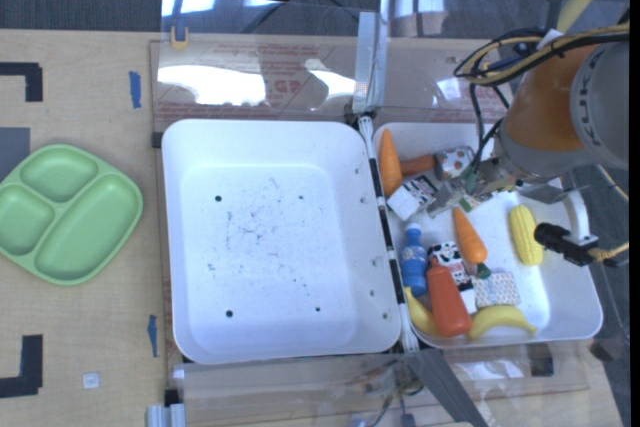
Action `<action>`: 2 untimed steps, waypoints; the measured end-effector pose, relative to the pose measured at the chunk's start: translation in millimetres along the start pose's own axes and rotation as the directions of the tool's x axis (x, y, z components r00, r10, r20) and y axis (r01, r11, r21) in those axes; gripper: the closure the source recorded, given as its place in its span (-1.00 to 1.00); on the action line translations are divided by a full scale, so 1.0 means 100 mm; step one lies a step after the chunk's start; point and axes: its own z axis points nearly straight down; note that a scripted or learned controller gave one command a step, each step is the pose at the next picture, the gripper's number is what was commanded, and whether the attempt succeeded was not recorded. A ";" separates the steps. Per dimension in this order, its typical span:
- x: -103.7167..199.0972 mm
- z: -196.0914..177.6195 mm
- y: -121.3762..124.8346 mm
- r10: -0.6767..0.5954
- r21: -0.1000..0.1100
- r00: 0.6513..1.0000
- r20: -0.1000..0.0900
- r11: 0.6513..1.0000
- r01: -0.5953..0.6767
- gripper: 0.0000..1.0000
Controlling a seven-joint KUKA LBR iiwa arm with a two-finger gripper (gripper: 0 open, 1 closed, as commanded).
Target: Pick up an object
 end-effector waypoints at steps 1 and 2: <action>-0.11 0.17 -0.57 -0.010 0.018 1.000 -0.015 1.000 0.011 -1.00; -0.12 0.06 -0.55 -0.008 0.013 1.000 -0.012 1.000 0.008 1.00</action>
